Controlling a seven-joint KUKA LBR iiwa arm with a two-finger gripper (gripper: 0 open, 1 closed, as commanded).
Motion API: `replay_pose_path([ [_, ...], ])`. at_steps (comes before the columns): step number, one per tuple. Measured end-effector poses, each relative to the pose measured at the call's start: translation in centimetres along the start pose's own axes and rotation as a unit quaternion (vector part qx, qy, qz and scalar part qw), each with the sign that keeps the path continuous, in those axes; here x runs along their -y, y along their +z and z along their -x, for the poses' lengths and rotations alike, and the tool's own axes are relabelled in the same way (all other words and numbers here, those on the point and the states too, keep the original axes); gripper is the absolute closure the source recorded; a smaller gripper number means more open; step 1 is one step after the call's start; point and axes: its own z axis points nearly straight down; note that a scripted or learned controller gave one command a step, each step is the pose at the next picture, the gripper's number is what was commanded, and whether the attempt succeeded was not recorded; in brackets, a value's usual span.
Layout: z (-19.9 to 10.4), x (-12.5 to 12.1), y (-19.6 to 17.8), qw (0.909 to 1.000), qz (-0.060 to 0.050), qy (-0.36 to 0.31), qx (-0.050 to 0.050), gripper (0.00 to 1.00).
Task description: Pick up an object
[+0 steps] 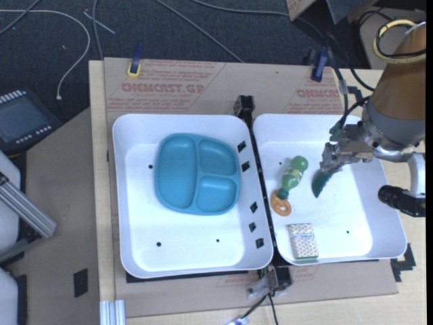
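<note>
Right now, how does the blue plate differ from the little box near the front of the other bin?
The blue plate is large, rounded and split into three compartments; the small box is little, rectangular and flat-faced. The plate is plain blue; the box is pale with printed patterning. The plate lies in the left bin, the box in the right bin. Both rest flat, untouched by the gripper.

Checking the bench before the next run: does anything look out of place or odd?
One thing: a dark green item hangs tilted at the claw above the right bin, apparently lifted. The blue plate, green toy, orange ring and packet lie flat.
</note>
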Motion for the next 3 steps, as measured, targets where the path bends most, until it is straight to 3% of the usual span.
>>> replay_pose_path([
  [2, -9.5, -0.9, 0.0, 1.0, -0.001, 0.001, 0.001, 1.0],
  [3, -15.8, -0.9, 1.4, 1.0, -0.002, 0.0, 0.0, 1.0],
])
